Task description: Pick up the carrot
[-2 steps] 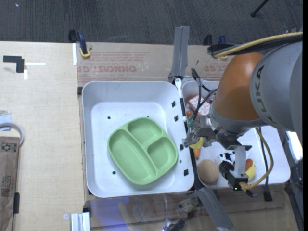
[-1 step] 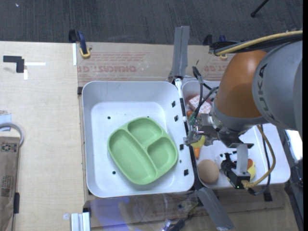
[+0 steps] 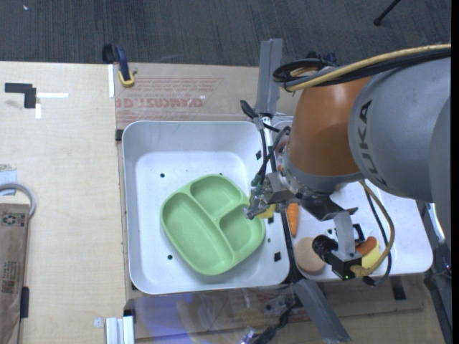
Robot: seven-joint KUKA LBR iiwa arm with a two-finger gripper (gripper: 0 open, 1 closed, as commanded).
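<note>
While the end effector (image 3: 259, 205) hides its own state, centre it over the small orange carrot (image 3: 292, 218) before closing.

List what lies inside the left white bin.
The left white bin holds a green three-compartment plastic plate, its compartments bare. The gripper hangs over the plate's right edge, covering what lies beneath.

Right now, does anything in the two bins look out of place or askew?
The green plate lies skewed in the left bin, pushed toward its right wall. The carrot sits by the divider in the right bin, beside the gripper. Nothing looks spilled or damaged.
</note>
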